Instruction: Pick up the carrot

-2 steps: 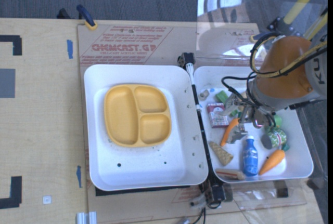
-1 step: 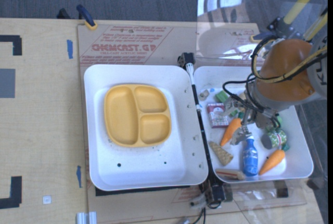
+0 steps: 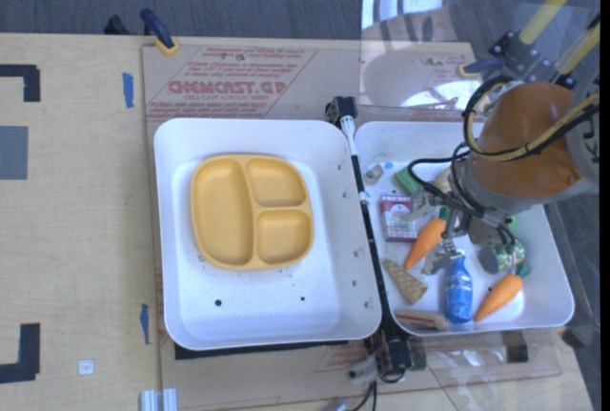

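Two carrots lay in the right bin (image 3: 558, 304): one carrot (image 3: 424, 242) just beside the tool (image 3: 456, 233), another (image 3: 498, 297) near a blue bottle (image 3: 458, 288). Whether the tool gripped anything, I cannot tell.

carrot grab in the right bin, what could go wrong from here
Two carrots lie in the right bin: one beside the gripper, another nearer the front edge, so it may go for either. The blue bottle and snack packet crowd the near carrot and could get nudged or pinched instead.
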Action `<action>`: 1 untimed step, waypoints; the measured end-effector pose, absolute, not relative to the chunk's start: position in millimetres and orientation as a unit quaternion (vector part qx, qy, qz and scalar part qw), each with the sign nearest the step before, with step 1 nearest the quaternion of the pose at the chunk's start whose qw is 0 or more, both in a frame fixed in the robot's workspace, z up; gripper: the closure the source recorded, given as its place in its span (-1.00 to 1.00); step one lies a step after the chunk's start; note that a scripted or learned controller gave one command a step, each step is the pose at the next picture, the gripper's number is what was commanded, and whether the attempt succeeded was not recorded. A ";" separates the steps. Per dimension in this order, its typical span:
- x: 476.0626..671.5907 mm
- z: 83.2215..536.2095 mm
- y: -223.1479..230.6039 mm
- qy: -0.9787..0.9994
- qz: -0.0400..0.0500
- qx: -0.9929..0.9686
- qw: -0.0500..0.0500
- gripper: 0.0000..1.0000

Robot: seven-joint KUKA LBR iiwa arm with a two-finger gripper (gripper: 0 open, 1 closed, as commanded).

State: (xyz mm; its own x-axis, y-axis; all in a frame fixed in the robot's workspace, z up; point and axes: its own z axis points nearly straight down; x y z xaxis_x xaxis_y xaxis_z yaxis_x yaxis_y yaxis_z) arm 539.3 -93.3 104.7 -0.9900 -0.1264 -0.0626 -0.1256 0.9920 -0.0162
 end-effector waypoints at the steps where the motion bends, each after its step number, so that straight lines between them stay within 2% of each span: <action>1: 531.6 104.4 -92.5 0.998 -0.004 -0.045 0.033 -1.00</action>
State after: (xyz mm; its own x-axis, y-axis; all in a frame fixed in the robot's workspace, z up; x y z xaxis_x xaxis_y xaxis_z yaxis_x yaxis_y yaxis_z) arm 531.6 -92.5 104.4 -0.9939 -0.0896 -0.0647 -0.0891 0.9960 -0.0109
